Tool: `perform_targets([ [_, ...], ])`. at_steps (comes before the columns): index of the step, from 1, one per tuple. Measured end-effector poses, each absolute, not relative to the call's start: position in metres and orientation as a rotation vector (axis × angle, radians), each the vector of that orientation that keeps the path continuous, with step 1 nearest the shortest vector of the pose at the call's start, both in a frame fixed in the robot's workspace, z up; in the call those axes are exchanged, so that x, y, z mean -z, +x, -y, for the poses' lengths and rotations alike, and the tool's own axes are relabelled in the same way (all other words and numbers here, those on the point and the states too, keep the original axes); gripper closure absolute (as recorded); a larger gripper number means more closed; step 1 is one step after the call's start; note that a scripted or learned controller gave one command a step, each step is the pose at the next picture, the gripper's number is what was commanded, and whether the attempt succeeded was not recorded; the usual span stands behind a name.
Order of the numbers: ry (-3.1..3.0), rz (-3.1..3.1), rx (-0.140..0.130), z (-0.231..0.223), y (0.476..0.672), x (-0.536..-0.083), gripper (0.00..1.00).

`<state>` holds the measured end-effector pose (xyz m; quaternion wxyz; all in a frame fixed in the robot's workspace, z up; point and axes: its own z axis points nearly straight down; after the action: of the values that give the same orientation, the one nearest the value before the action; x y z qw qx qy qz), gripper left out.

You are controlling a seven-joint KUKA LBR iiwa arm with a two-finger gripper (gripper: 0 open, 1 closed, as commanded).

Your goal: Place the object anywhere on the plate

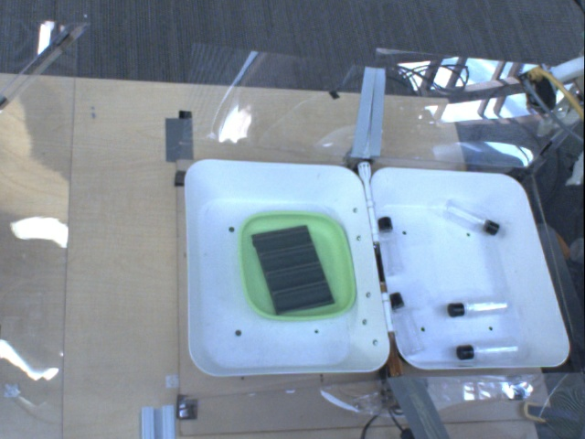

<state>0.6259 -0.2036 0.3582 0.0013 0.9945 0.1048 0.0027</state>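
Observation:
A green square plate with rounded corners lies in the middle of the left white bin. On the plate rests a dark grey ribbed rectangular block, lying flat and turned slightly off the plate's edges. It covers most of the plate's centre, and nothing is touching it.
The right white bin holds several clear tubes with black caps, such as one at the back and one near the front. A grey metal post stands behind the seam between the bins. Cables and equipment sit at the far right.

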Motion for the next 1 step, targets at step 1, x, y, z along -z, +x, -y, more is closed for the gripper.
perform_targets([
  [1, 3.124, -0.33, -0.003, 0.2032, 0.644, -0.3296, 0.0],
])
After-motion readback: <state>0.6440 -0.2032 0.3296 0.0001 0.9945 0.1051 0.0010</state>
